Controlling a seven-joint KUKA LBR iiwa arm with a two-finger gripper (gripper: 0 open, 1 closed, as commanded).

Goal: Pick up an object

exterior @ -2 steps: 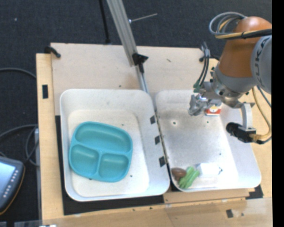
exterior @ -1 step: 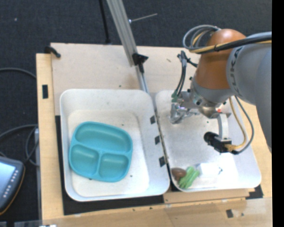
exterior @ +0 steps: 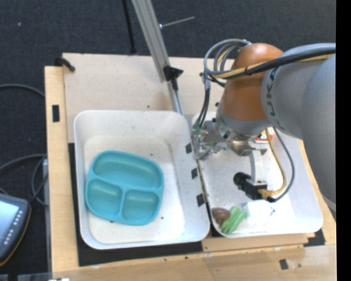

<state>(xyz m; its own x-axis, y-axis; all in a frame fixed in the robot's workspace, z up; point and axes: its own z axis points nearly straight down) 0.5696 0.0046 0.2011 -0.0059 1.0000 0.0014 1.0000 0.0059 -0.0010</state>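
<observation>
We see the gripper (exterior: 210,142) under the orange band (exterior: 251,69) of the grey arm (exterior: 301,92), over the right bin (exterior: 295,206) and close to its left edge; we cannot tell whether it is wide or narrow; a green object (exterior: 235,218) and a brown object (exterior: 220,214) lie side by side, touching, in that bin's lower left corner, apart from the gripper; in the left bin (exterior: 82,124) a teal three-part plate (exterior: 124,187) lies toward the lower left corner.
</observation>
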